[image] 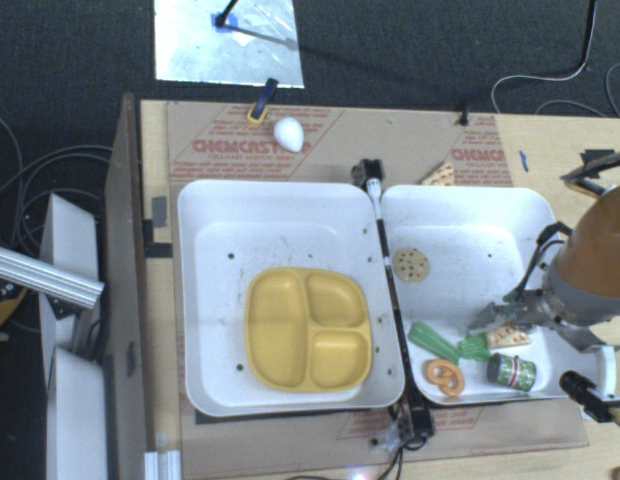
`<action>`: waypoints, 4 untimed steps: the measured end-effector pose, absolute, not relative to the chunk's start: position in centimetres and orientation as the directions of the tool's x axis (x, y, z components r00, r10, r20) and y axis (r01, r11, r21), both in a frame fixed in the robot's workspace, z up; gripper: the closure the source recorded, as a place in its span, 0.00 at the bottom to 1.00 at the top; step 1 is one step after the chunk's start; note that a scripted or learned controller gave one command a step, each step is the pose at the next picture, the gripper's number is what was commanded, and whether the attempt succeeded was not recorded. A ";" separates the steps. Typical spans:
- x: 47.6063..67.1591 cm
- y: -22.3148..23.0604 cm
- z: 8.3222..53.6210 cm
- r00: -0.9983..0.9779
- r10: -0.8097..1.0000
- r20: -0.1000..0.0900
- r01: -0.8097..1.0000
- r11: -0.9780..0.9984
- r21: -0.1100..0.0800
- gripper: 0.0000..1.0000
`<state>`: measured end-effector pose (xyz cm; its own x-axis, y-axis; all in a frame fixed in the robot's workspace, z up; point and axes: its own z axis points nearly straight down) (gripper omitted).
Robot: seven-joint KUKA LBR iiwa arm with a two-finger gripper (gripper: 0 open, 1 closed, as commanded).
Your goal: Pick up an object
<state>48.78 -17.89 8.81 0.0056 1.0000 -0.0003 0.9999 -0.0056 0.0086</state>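
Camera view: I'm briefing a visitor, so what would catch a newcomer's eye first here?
The yellow tray, split into three compartments, sits in the left bin. The arm's orange band stands out at the right bin, above a cluster of small items at the front: a green piece, a pretzel and a can.

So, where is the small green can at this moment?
The small green can lies in the right bin, near its front right corner. A pretzel is on its left, and the gripper is just behind it.
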 end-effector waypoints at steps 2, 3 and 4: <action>49.1 -13.3 9.0 -0.001 1.000 -0.004 1.000 0.001 0.018 0.00; 49.4 -13.2 10.2 -0.002 1.000 -0.008 1.000 0.002 0.023 1.00; 50.2 -16.0 19.6 -0.002 1.000 -0.005 1.000 0.002 0.011 1.00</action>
